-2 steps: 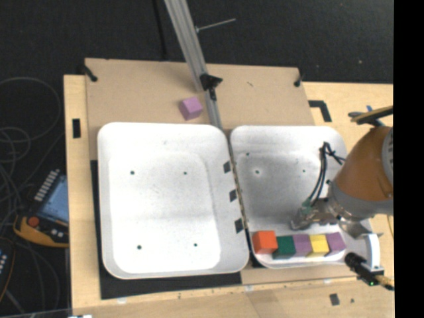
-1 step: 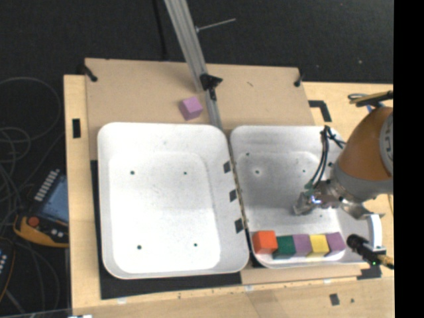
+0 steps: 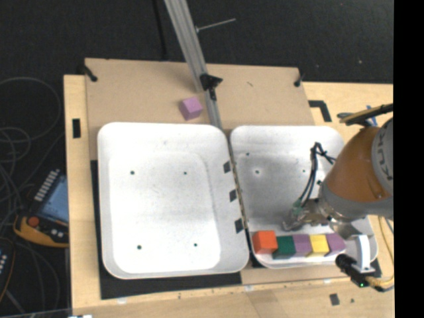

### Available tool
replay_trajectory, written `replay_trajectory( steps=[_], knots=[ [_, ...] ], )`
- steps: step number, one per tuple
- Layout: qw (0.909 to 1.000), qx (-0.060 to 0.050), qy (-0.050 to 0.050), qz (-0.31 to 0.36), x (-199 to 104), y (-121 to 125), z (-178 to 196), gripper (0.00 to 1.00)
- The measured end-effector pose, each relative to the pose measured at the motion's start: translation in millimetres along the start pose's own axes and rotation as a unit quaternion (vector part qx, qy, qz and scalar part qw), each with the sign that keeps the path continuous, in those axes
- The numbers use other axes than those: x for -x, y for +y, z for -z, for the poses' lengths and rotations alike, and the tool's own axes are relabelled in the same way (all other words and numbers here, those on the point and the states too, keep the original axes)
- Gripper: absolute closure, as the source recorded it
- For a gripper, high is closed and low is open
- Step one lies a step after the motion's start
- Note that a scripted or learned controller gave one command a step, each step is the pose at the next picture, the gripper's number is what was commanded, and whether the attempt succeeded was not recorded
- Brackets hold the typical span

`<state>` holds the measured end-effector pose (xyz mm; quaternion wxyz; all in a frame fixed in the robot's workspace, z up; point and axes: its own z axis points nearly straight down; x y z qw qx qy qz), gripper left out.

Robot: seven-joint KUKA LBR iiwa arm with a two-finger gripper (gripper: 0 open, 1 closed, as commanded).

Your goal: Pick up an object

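Five blocks line the near wall of the right bin (image 3: 278, 144) just below my fingers (image 3: 299, 218): orange block (image 3: 265, 241), green block (image 3: 285, 246), purple block (image 3: 303, 244), yellow block (image 3: 320, 244), pale purple block (image 3: 335, 243). Whether my grip is spread or closed, I cannot tell. Another lilac cube (image 3: 191, 108) sits on the counter (image 3: 265, 91), well away beyond the left bin (image 3: 165, 197).

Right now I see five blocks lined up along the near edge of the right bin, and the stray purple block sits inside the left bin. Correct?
Not quite. The stray purple block lies on the board behind the left bin, outside it, as the camera view shows. The five blocks do line the right bin's near edge.
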<state>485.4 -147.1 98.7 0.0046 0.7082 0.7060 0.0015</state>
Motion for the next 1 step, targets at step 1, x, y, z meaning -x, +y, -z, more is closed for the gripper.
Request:
replay_trajectory(
  steps=[1],
  knots=[
    [1.0000, 0.000, 0.000, 0.002, 25.5, 40.1, 52.9, 1.00]
  ],
)
